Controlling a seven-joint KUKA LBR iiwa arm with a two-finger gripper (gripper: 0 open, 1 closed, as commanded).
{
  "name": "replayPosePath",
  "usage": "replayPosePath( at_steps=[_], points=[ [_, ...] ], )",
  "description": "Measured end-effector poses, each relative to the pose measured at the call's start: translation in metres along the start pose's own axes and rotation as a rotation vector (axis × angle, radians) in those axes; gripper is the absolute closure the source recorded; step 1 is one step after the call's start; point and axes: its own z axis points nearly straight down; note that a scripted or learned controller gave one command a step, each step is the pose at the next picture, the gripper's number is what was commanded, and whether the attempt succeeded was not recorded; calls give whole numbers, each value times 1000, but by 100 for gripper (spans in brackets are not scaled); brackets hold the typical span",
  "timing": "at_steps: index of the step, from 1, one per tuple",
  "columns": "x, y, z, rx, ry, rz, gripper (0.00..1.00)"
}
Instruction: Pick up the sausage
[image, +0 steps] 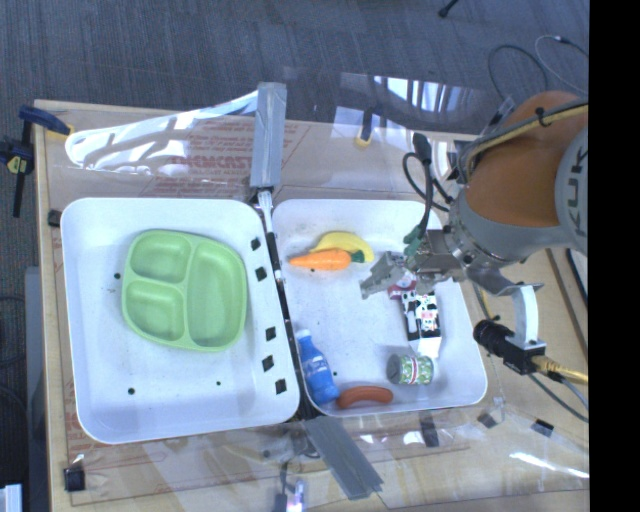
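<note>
Sausage (364, 397) at bin's (455, 392) near rim, bottle (317, 368) and can (411, 370) flanking, end effector (392, 277) spread wide

Cut off by the right edge: the arm (530, 170) beyond its orange band, and the cables trailing off the counter (60, 130). Partly hidden under the gripper (392, 280): the top of a carton with cow markings (424, 318). Behind the carrot (322, 261), a banana (343, 243) with its lower edge covered. Too small to read: the label on the small can (411, 370) and on the blue bottle (316, 368). Blurred by glare: print on the clear plastic sheet (150, 150) at the counter's far side.
</note>
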Motion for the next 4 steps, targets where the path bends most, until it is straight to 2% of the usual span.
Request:
replayPosePath(
  at_steps=[1, 2, 3, 4],
  points=[
    [4, -2, 52, 2, 0, 274, 0],
    [-49, 64, -11, -1, 1, 359, 0],
    [-40, 61, 155, -4, 0, 130, 0],
    [-61, 51, -38, -8, 0, 224, 0]
  ],
)
